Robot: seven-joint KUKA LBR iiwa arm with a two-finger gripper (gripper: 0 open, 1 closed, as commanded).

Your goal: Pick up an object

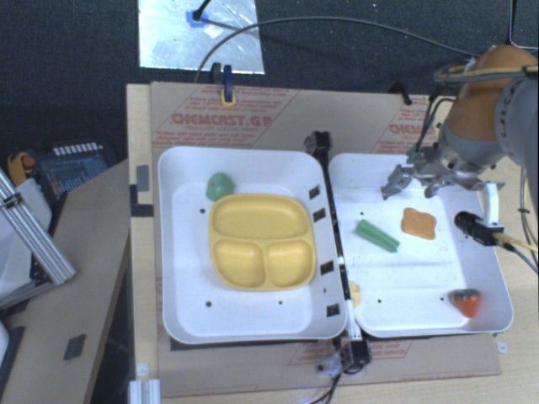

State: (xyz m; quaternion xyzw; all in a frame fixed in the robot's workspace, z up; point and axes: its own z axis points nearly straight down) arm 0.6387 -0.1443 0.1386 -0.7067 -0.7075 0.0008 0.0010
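Lower right of frame, closest to camera: a red-orange strawberry-like toy (466, 301) is lying in the lower right corner of the right bin (421, 322), close to the bin's rim

Just above the lower edge of the left bin (181, 310), a yellow three-compartment tray (261, 241) is sitting flat in the middle, nothing lying in any compartment. A small green rounded piece (220, 185) is resting just beside the tray's upper left corner; whether it is touching the tray cannot be told

Centre of the right bin: a green elongated toy (376, 235) is lying at a slant, running from upper left to lower right. To its right, well clear of it, an orange flat piece (418, 224) is lying on the bin floor

Upper right of the right bin: the gripper (413, 180) is hovering above the bin floor with its two grey fingers (394, 183) spread apart and pointing down-left. Nothing is sitting between them. The orange flat piece is lying just below the gripper in the frame, not touching it. The grey arm with orange band (476, 99) is reaching in from the upper right

Both bins are resting on a brown cardboard sheet (253, 112) with red printing. Top of frame: a shiny foil square (168, 23) is lying on dark carpet
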